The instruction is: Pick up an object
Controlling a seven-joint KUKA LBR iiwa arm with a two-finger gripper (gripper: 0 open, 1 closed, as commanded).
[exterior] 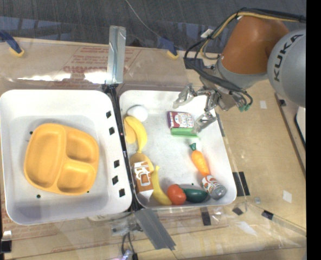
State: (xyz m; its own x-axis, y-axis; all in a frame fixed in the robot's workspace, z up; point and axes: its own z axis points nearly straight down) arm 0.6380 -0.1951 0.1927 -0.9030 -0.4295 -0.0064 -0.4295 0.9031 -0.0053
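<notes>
Nothing is lifted yet: the gripper (196, 108) hangs with its fingers spread and bare over the right bin's (226, 161) far corner, just above the small purple packet (180, 119) lying there, so the whole grasp remains.

My one fixed camera looks down at a slant over both white bins (8, 161), arm (258, 42) entering right.

Tan bench (258, 161) under clear sheeting, two white bins side by side, left bin (8, 161), right bin (225, 161)
</notes>
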